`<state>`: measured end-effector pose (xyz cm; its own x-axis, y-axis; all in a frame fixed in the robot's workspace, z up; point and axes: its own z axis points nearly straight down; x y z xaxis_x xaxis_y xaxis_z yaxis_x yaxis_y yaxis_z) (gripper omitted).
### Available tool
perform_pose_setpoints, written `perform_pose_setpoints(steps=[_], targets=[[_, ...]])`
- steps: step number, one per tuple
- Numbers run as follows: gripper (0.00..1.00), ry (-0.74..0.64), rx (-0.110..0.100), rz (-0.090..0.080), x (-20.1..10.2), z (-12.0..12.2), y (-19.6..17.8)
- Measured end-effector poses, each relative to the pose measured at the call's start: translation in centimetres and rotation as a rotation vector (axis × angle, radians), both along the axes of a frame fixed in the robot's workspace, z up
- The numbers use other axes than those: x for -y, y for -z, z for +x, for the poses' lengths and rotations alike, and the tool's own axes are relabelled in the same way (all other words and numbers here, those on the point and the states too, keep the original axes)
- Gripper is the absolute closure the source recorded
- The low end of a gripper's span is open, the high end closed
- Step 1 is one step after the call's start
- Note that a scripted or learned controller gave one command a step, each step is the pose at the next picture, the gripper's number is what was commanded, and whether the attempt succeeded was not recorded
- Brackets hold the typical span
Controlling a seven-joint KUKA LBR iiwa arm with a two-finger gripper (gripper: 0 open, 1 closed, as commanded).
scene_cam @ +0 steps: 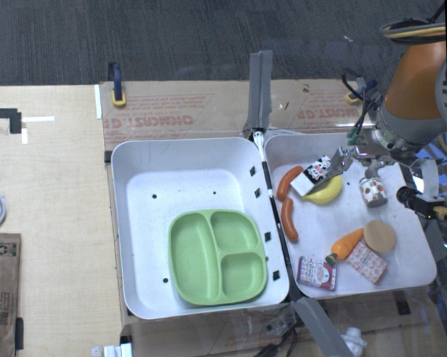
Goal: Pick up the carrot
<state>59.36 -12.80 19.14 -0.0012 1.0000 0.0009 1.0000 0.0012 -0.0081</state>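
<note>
The carrot (347, 244) lies in the right bin (412, 273), toward its near edge, tilted with its green end pointing at the near left; it touches the tan round piece (380, 236) on its right, and a pink packet (317, 273) sits just beside its green end; a patterned packet (368, 265) lies just beside it toward the bin's near right corner. Farther back in the same bin a banana (324, 192) rests near the far left corner, with a black-and-white toy (319, 167) touching its far side; two sausages (287, 201) lie along the bin's left wall; a small white jar (373, 191) stands near the right wall. The gripper (343, 161) hangs over the far part of the right bin, just above the banana and well apart from the carrot; how far it is open cannot be told, and nothing can be seen in its hold. In the left bin (136, 215) a green divided plate (218, 256) sits near the near right corner. Both bins rest on the desk (48, 219).
</note>
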Motion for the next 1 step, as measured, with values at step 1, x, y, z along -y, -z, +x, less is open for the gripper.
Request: perform_pose_setpoints(steps=[1], targets=[[0.00, -0.008, 0.002, 0.001, 0.84, -8.88, 10.32]])
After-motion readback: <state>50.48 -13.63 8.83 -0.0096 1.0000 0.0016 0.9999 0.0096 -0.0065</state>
